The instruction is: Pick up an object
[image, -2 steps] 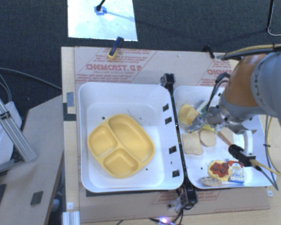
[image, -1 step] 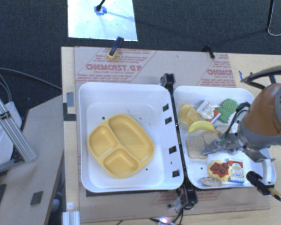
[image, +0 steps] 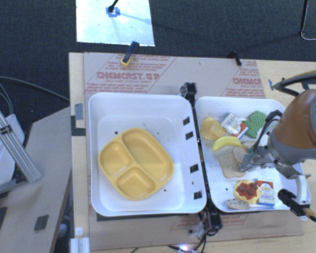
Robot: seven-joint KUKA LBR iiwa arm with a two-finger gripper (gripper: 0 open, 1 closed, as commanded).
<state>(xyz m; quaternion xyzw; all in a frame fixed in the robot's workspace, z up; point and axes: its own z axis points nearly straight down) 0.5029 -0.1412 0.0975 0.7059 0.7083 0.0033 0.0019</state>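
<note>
Pincer [image: 246, 165] of mine hangs low in the right bin [image: 210, 141], over the toast [image: 229, 165] beside the banana [image: 226, 142], grip state untellable, so I judge I'm mid-reach and must descend, then clench.

We see two white bins [image: 100, 157], the left one holding a pale yellow divided tray [image: 136, 164]. In the right bin at the frame's right, a bright yellow banana [image: 226, 143] lies among a green ridged piece [image: 256, 120], a tan slice [image: 230, 164], and a red-and-yellow pizza toy [image: 247, 190]. The arm [image: 303, 128] is grey with an orange band.
</note>
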